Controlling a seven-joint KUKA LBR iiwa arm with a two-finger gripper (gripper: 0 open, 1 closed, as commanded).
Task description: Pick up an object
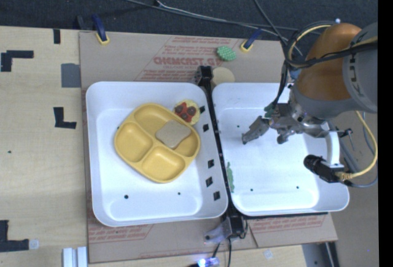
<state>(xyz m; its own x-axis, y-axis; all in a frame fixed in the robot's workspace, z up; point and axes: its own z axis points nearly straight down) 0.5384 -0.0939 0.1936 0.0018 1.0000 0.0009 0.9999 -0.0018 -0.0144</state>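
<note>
The gripper [265, 132] is hovering over the right bin [270, 192], pointing toward that bin's left side, with its 2 fingers [252, 135] looking slightly apart and nothing sitting between them. The grey arm [344, 88] with its orange band is reaching in from the right, and cables are looping around it. In the left bin [104, 186], a yellow divided plate [158, 143] is lying tilted, with 4 compartments; a tan flat square piece [172, 134] is resting across the plate's middle, toward its upper right. Just beyond the plate's upper right corner, a small dark red and yellow object [186, 111] is lying against the bin's floor near the divider between the 2 bins. A small green bit [229, 170] is showing at the left wall of the right bin. On the cardboard behind the bins, a green dotted object [226, 53] is lying near 2 blue and yellow clamps [101, 31].
</note>
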